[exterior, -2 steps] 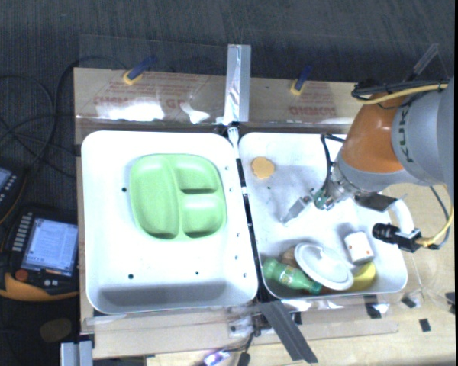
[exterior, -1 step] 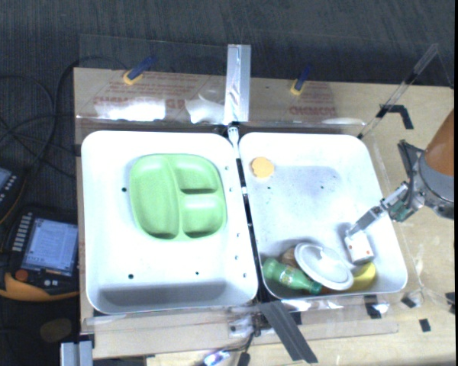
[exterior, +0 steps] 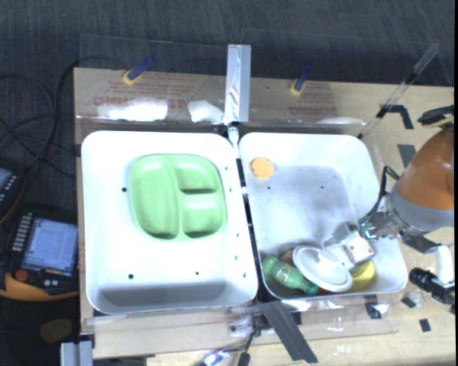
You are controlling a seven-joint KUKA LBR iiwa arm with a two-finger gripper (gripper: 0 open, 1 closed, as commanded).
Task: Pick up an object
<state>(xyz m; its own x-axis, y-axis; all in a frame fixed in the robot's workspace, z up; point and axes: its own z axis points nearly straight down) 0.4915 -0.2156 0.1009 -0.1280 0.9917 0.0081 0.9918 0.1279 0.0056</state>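
Down in the right bin's (exterior: 305, 158) near right corner, the pincer (exterior: 356, 244) is hovering low over the clutter, and I cannot tell whether it is released or clenched, nor whether anything is caught in it. Just beside it, a white bowl (exterior: 320, 268) is lying tilted, a yellow object (exterior: 364, 274) is peeking out at its right, and a green bottle (exterior: 288, 274) is resting against its left; these likely targets are crowding the corner, probably because the bin floor slopes there. Farther off, a small orange piece (exterior: 262, 168) is sitting alone near the far left corner. In the left bin (exterior: 99, 204), a green divided tray (exterior: 178, 195) is lying flat on the desk's other side.
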